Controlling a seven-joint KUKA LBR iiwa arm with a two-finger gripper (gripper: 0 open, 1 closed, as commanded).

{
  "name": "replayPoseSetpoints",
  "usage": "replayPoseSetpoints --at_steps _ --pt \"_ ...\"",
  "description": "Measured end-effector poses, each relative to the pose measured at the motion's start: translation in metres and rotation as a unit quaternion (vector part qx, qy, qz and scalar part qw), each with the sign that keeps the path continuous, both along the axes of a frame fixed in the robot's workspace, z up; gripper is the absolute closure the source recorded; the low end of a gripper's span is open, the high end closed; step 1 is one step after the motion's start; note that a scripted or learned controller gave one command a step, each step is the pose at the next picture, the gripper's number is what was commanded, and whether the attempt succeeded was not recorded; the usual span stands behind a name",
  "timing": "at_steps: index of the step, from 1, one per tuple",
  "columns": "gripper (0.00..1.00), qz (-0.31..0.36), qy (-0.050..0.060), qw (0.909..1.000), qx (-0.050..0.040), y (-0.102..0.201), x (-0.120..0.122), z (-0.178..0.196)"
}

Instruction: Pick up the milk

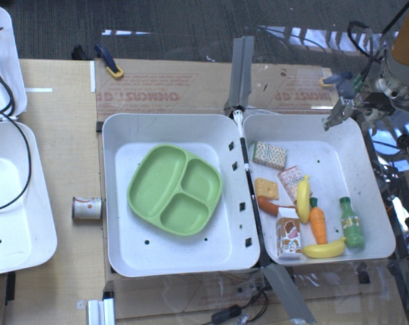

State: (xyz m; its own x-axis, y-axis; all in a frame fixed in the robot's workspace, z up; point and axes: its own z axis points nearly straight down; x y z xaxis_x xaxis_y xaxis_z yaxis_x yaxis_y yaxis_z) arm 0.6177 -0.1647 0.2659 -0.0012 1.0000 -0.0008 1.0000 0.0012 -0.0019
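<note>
While the hand (340, 114) hangs over the far right corner of the right bin (367, 147), whether it is apart or together cannot be told. The milk carton (288, 237) lies near that bin's front edge, beside a carrot (317, 225) and a banana (324, 250). A green divided plate (175, 189) sits in the left bin (116, 181).

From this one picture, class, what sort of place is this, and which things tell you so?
Most likely a robotics lab bench. A robot arm reaches over two white bins, toy food such as a milk carton fills one bin, and loose cables lie nearby.
</note>
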Motion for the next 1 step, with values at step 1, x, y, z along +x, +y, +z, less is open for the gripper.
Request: replayPoseSetpoints --at_steps 1 --pt "0.0 -0.142 0.001 0.9899 0.0001 0.0207 -0.0642 -0.1601"
